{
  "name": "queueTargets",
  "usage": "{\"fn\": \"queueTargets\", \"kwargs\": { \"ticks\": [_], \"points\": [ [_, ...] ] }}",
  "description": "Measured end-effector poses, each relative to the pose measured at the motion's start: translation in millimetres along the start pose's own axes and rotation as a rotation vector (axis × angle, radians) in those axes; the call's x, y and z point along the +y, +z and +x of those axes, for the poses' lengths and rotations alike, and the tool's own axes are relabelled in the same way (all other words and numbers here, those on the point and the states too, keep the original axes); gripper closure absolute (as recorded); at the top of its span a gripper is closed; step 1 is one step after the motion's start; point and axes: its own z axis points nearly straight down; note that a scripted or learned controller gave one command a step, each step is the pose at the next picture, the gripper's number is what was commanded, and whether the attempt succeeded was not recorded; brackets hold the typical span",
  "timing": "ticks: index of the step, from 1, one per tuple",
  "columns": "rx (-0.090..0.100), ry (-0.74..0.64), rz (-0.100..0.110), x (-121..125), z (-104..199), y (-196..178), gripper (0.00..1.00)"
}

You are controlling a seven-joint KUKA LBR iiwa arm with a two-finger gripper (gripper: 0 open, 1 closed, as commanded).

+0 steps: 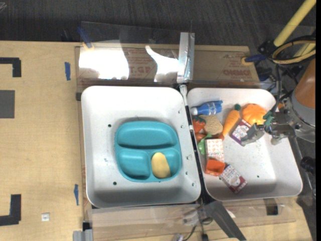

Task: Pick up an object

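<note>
The pincer (257, 132) reaches in over the right-hand shallow white bin (266, 182) on the bench, and its tips sit at a small purple-and-white packet (241, 132). The packet appears to lie between the fingers, but the view is too coarse to say whether they have closed on it or merely stand apart around it; that cannot be told.

Taking this purple-and-white packet as the landmark: it lies just toward the bin's middle from the pincer's tips, touching or nearly so. An orange carrot-shaped toy (230, 121) lies just beside the packet on the side away from the arm, its long axis running slantwise from upper right to lower left. A lumpy orange toy (253, 113) sits just behind the packet, toward the bin's far wall. A white box with red print (214, 148) lies farther toward the bin's dividing edge.

The coming lift likely depends on whether the packet is truly seated between the fingers.
</note>
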Motion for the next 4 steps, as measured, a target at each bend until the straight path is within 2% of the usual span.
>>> {"fn": "queueTargets", "kwargs": {
  "ticks": [1, 2, 3, 4],
  "points": [
    [-0.001, 0.251, 0.0, 101, -26, 72, 0.0],
    [0.0, 0.364, -0.006, 101, -34, 152, 0.0],
    [-0.003, 0.271, -0.009, 101, -77, 52, 0.0],
    [-0.002, 0.189, -0.008, 137, -56, 161, 0.0]
  ]
}}
